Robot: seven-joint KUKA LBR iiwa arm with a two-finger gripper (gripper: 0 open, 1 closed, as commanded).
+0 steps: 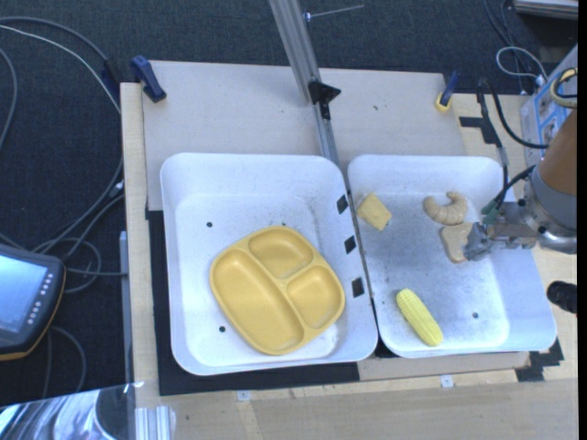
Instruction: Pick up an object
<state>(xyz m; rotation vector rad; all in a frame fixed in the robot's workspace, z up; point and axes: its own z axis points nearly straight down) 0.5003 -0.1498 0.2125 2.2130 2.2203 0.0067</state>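
Note:
The right bin (477, 330) holds several small items. A pale yellow block (373, 212) lies near its left wall, and a yellow corn cob (419, 316) lies toward the front. A curved tan piece (446, 207) sits at the back, with a second tan lump (453, 244) just in front of it. My gripper (475, 244) reaches in from the right, low in the bin, with its tip against the right side of that tan lump. The gripper's dark body hides the lump's right edge.
The left bin (183, 200) holds a yellow divided plate (277, 288). A metal pole (303, 53) slants up from the gap between the bins. Blue clamps (147, 77) sit at the bench's back corners, and cables run along the right side.

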